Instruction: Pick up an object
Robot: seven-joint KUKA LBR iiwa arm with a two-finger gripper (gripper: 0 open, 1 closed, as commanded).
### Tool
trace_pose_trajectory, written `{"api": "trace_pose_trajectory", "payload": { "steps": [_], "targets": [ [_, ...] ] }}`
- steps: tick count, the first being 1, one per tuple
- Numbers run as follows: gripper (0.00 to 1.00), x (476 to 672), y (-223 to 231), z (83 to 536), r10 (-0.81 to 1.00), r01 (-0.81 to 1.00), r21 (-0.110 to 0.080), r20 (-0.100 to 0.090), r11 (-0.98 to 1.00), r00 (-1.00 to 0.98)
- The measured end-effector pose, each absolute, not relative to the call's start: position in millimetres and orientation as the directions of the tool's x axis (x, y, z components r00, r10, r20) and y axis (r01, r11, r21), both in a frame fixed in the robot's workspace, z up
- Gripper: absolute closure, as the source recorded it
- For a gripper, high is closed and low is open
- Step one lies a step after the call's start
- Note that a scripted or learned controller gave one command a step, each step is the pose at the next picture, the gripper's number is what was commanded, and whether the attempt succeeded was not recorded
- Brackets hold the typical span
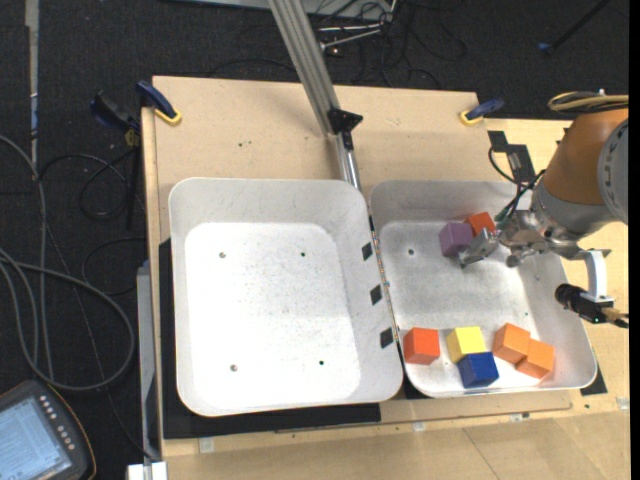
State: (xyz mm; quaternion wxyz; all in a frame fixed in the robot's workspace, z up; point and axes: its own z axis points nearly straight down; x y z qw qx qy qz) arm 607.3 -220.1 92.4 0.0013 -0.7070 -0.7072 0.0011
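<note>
The gripper (487, 248) is hovering beside a purple block (456, 236) and an orange block (481, 223) near the right bin's (420, 208) far edge, its finger spread unreadable; closing off-centre risks nudging both blocks aside.

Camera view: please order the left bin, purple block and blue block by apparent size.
1. Left bin, by far the largest.
2. Purple block and blue block: they look about alike, and the gripper partly hides the purple one, so no ranking.
</note>
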Motion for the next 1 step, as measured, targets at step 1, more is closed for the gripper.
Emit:
{"api": "trace_pose_trajectory", "payload": {
  "steps": [1],
  "targets": [
    [1.00,608.9,-220.8,106.1,1.000,1.000,0.003,-0.002,0.000,0.000]
  ]
}}
